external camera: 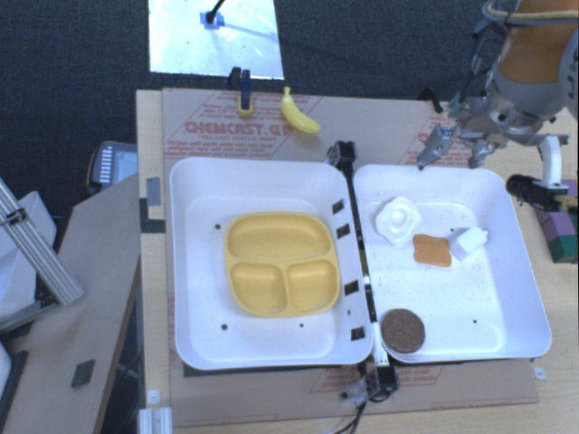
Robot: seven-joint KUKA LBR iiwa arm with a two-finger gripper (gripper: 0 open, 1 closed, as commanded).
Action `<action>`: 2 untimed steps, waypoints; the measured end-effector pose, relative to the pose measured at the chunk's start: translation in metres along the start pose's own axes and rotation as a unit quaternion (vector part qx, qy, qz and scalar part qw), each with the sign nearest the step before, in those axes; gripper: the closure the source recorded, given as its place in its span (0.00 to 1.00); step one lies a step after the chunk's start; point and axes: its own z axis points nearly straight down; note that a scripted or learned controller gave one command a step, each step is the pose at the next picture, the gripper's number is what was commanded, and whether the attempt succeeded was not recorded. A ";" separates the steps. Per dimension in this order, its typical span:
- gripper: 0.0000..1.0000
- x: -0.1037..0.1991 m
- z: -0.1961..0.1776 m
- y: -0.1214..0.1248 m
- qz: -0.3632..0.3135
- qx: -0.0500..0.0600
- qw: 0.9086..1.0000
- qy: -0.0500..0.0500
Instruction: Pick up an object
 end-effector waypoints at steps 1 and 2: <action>0.00 0.000 -0.008 0.002 -0.001 -0.006 1.000 -0.001; 0.00 0.001 0.041 0.012 -0.002 -0.005 1.000 -0.001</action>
